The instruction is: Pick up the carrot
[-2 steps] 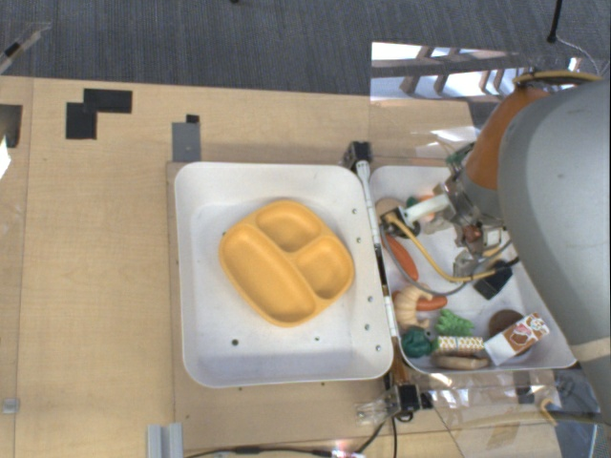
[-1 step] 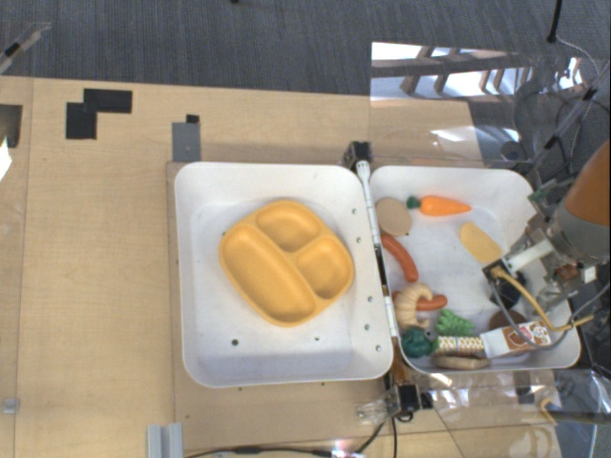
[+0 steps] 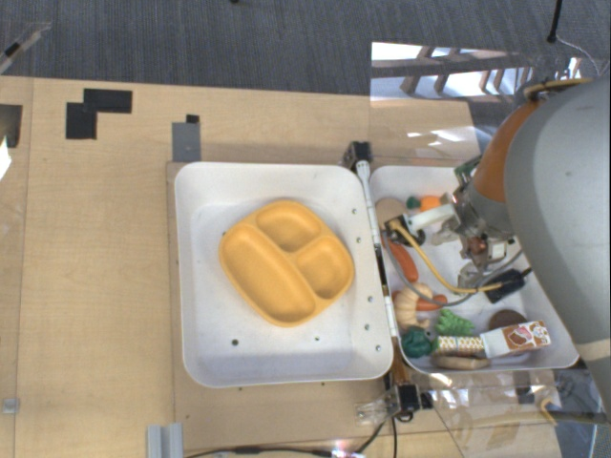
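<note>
Two white bins side by side: left bin [image 3: 205, 351] with a yellow divided plate [image 3: 286, 259] in the middle, right bin [image 3: 563, 351] crowded with toy food. Carrot [image 3: 406, 260] lying slantwise near the right bin's left wall, apart from the gripper [image 3: 474, 253]. Gripper low over the bin's middle (grey arm [image 3: 563, 208] looming from the right). Fingers possibly parted, but too blurred and cluttered to tell. Nothing visibly pinched.
</note>
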